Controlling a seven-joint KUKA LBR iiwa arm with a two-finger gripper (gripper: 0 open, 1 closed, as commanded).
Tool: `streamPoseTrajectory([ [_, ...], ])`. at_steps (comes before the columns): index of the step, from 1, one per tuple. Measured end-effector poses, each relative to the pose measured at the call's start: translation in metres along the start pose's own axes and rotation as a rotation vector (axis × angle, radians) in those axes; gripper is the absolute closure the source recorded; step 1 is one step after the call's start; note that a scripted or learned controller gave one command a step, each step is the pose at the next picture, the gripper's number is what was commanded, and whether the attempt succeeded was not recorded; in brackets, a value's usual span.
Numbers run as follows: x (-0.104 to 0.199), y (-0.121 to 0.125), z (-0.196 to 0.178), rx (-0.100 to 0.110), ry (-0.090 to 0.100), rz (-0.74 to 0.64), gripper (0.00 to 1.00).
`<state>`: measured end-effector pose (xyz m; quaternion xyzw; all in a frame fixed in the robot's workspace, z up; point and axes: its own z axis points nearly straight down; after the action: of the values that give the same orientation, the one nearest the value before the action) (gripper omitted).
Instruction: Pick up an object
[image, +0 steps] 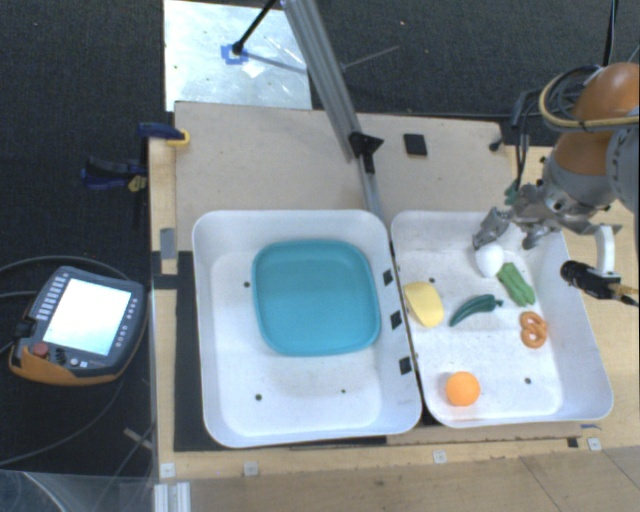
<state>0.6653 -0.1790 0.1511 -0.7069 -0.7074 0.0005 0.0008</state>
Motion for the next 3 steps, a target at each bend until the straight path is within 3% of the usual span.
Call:
streamPoseTrajectory([
  [1, 0.000, 0.001, -0.013, -0.005, -0.001, -0.002, 1.00],
  [3, -0.002, 0.006, -0.082, -0.005, -0.001, 0.000, 1.00],
])
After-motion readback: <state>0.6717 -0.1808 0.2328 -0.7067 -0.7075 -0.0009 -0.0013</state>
